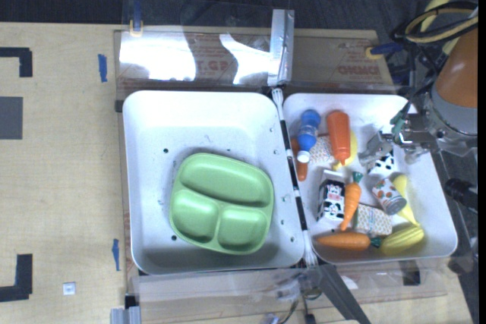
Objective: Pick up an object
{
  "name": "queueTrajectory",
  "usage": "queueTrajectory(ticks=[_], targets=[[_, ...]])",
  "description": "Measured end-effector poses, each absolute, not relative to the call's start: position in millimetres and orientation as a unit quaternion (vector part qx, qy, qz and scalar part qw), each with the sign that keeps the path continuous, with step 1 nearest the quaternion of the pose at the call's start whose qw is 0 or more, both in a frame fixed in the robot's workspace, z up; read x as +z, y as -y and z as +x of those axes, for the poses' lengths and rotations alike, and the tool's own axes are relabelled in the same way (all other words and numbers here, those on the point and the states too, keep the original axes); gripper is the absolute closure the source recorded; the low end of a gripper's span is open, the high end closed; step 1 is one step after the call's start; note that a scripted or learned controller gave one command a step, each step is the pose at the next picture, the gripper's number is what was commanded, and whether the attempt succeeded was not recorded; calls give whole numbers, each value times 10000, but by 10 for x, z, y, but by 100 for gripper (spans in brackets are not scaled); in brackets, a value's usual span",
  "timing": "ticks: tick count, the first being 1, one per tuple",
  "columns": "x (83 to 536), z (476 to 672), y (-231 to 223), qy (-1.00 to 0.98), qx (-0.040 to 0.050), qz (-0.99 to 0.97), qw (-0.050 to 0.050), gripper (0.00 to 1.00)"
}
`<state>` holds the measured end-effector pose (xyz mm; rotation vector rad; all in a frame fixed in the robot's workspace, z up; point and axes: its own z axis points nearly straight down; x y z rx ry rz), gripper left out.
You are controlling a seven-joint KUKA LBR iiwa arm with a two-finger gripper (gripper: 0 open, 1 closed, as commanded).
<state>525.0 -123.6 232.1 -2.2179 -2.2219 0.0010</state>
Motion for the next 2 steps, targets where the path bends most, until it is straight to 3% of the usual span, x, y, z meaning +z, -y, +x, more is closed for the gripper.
queueTrajectory(ticks=[1, 2], targets=[[1697, 5918, 1700, 6925, -3, -7214, -8, 0], [954, 5904, 2001, 7125, -21, -7016, -8, 0]])
